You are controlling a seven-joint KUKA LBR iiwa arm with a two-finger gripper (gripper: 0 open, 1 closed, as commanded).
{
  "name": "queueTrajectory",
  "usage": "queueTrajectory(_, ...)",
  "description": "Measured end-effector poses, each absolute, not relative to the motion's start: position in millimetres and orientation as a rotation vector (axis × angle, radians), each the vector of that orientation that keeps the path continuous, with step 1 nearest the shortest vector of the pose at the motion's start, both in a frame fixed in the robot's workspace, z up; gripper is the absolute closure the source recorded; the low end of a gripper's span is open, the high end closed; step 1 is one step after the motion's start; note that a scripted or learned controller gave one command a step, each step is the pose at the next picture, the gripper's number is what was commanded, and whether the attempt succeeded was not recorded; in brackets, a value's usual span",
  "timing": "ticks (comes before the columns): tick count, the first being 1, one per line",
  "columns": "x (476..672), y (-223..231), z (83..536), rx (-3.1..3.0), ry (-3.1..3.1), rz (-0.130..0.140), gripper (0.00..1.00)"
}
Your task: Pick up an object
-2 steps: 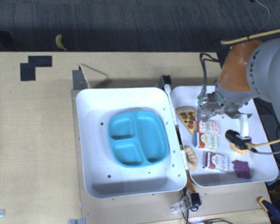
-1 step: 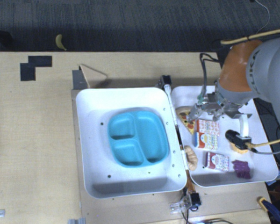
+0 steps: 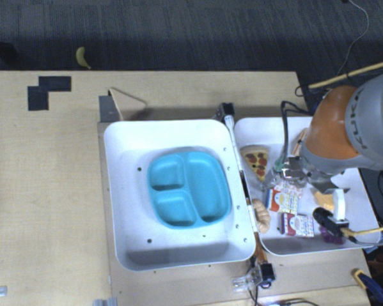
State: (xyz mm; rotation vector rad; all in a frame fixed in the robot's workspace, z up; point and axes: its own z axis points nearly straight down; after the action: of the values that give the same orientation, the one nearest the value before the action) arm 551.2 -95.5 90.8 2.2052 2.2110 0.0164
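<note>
two white bins (image 3: 119,185): blue tray (image 3: 188,189) left, toys under claw (image 3: 287,173) right, claw state indiscernible

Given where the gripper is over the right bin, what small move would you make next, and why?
Probably a short descent straight down. The gripper sits low over the right bin, just above the flat packets beside the pizza slice, and nothing shows between its fingers yet.

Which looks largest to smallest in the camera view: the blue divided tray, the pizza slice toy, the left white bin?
1. left white bin
2. blue divided tray
3. pizza slice toy
The differences are clear, so nearness to the camera does not matter here.
</note>
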Motion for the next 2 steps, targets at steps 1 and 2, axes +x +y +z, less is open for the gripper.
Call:
queueTrajectory(1, 554.2, -92.7, 103.6, 2.201, 2.213, 0.028, 1.0)
queueTrajectory(2, 554.0, -92.5, 103.2, 2.201, 2.214, 0.027, 0.0)
